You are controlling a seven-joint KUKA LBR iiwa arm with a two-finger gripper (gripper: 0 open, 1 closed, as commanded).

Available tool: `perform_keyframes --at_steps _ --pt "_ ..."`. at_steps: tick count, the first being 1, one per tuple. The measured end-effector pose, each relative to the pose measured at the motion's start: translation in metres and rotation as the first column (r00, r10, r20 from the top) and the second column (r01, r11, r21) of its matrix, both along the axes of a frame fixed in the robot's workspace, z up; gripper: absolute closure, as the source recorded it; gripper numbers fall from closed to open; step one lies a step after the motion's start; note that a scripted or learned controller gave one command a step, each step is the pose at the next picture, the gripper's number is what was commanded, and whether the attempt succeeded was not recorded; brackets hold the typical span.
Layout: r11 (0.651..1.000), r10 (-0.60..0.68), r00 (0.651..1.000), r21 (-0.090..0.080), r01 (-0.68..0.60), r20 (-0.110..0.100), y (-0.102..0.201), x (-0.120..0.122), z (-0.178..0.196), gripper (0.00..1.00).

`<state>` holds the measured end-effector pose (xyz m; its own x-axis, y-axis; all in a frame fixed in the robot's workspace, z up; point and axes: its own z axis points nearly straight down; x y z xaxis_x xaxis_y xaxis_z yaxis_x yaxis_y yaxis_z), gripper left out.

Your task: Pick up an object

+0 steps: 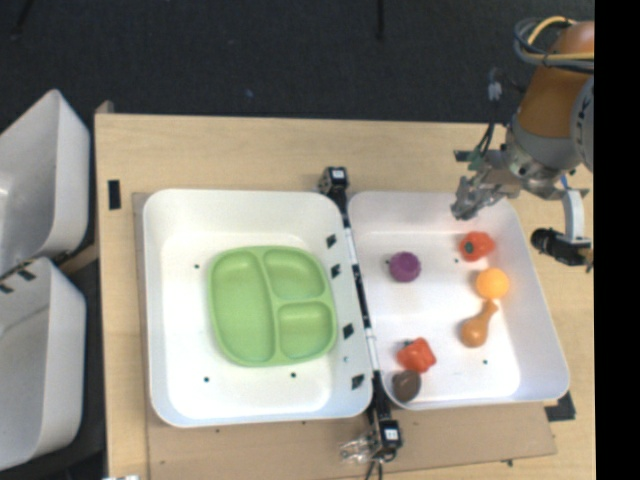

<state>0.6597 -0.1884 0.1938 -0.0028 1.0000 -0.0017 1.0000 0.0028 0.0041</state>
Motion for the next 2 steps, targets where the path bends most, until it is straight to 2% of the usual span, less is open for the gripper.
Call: perform_keyframes --at_steps 1,2 --pt "1.000 0.002 1.000 0.000 -0.002 -0.001 -0.002 0.001 0.045 1.00" --pt "1.000 0.001 1.000 0.001 -0.001 -0.004 0.047 -0.010 0.035 1.00"
